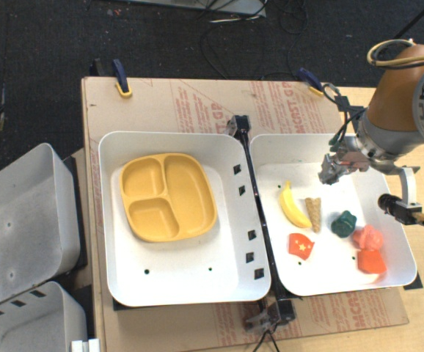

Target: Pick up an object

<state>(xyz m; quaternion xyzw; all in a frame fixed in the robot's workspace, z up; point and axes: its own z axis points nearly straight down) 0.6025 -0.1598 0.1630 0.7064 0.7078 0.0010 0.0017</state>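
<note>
— Where are you?

— My arm reaches in from the right, orange band above the wrist. My gripper hangs over the far part of the right bin, pointing down. I cannot tell how wide it stands; nothing shows between its tips.

— What lies in that bin?

— A yellow banana just beside a tan cone, left of centre. Near of them, a red piece with a yellow star. To the right, a dark green piece, then a pink piece touching an orange-red block. All lie near of my gripper, apart from it.

— And the left bin?

— A yellow divided plate with three compartments.
</note>
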